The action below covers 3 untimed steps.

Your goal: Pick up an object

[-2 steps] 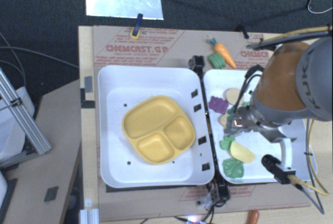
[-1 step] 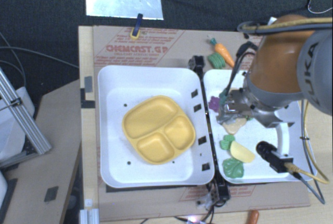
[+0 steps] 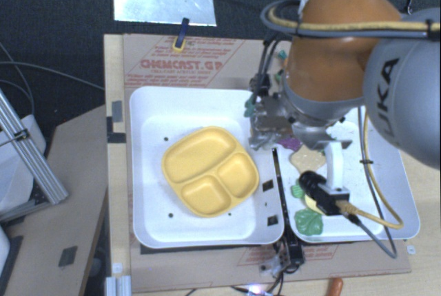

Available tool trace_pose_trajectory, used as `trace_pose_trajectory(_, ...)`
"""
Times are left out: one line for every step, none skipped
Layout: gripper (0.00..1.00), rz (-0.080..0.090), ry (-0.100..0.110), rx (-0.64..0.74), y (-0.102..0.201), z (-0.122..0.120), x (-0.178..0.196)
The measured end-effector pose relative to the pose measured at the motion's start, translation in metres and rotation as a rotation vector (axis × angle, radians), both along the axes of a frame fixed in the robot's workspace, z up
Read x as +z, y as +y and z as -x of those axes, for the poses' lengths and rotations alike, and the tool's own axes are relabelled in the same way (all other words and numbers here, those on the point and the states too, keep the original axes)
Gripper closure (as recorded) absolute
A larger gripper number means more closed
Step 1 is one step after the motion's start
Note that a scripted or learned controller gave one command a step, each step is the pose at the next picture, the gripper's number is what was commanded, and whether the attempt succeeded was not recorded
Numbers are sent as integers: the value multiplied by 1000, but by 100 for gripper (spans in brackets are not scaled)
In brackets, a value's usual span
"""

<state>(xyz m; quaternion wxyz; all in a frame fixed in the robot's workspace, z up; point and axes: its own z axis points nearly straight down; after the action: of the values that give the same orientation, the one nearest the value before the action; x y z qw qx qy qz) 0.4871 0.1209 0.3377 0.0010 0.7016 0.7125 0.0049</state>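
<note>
A yellow three-compartment plate [image 3: 209,169] lies in the middle of the left bin [image 3: 151,150]. In the right bin [image 3: 400,212], a green leaf-shaped piece [image 3: 310,222] rests near the front edge. A purple piece [image 3: 290,144], a beige piece [image 3: 304,160] and a small yellow piece [image 3: 313,204] lie partly under the arm. My gripper [image 3: 264,131] hangs low over the divider between the two bins, just right of the plate's upper right edge. The orange and grey wrist hides most of what is beneath it.
A cardboard sheet [image 3: 186,64] lies under the bins at the back, with a small blue and yellow tool [image 3: 180,36] on it. A black connector and yellow cable [image 3: 331,199] hang off the arm over the right bin's front.
</note>
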Motion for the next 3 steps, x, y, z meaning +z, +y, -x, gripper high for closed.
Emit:
trace_pose_trajectory(100, 5, 4, -5, -6, -1, 8)
trace_pose_trajectory(100, 5, 3, 2, -6, -1, 18)
trace_pose_trajectory(100, 8, 15, -11, 24, -54, -136)
